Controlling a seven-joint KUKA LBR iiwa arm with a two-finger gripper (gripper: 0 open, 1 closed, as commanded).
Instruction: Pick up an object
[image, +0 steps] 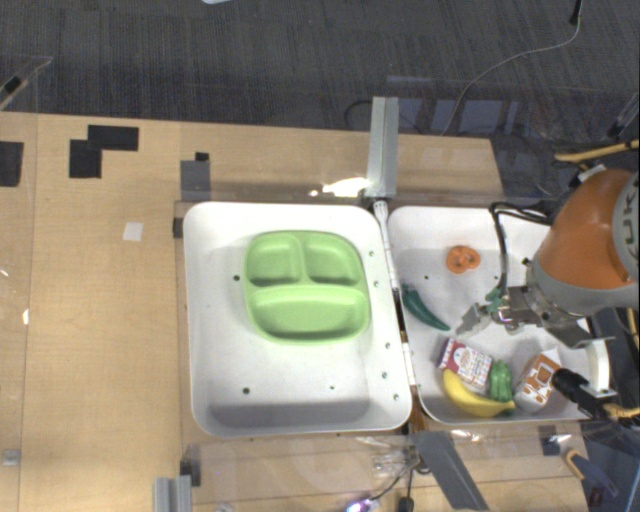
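Banana (472, 397), carton (465, 361) and brown box (538, 380) in right bin (430, 232); my gripper (488, 312) above them, fingers apart, empty; green tray (304, 284) in left bin (215, 300).

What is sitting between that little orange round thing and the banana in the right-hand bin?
From the overhead camera view, the gripper sits between the orange round thing and the banana, with a small carton just above the banana.
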